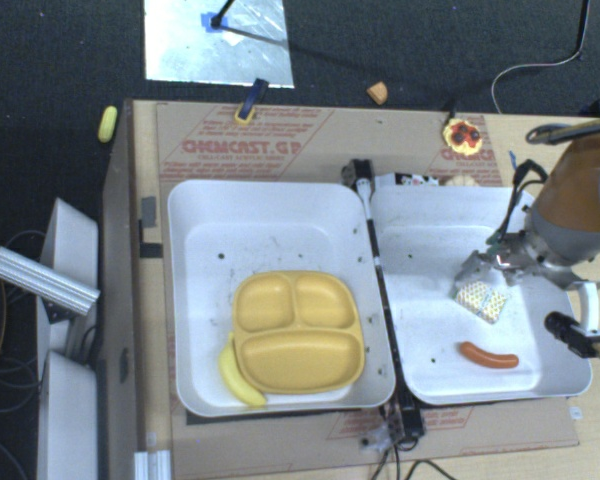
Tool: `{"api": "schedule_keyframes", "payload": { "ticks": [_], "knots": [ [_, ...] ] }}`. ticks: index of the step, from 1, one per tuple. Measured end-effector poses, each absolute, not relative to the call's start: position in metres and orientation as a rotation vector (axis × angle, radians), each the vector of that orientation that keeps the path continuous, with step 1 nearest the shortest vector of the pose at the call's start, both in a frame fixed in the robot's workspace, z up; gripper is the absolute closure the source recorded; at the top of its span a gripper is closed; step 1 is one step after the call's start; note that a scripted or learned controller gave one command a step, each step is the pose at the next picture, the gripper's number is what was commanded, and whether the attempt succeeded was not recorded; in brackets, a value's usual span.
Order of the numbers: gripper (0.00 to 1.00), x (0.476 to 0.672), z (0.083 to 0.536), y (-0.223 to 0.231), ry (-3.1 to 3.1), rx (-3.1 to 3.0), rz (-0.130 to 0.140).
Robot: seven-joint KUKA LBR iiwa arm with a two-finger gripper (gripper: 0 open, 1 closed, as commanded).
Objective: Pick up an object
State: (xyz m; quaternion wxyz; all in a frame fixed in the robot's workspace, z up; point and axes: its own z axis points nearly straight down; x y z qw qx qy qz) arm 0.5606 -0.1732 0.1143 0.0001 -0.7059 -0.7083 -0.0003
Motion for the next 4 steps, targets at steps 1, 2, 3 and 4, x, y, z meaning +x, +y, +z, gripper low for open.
{"api": "schedule_keyframes", "payload": {
  "ticks": [1, 2, 3, 4],
  "knots": [
    [0.0, 0.518, 0.084, -0.178, -2.223, -2.222, 0.0],
    [0.0, 0.49, 0.086, -0.207, -2.222, -2.222, 0.0],
    [1.0, 0.491, 0.096, -0.207, -2.225, -2.222, -0.004],
    [1.0, 0.488, 0.18, -0.207, -2.229, -2.222, -0.003]
  ]
}}
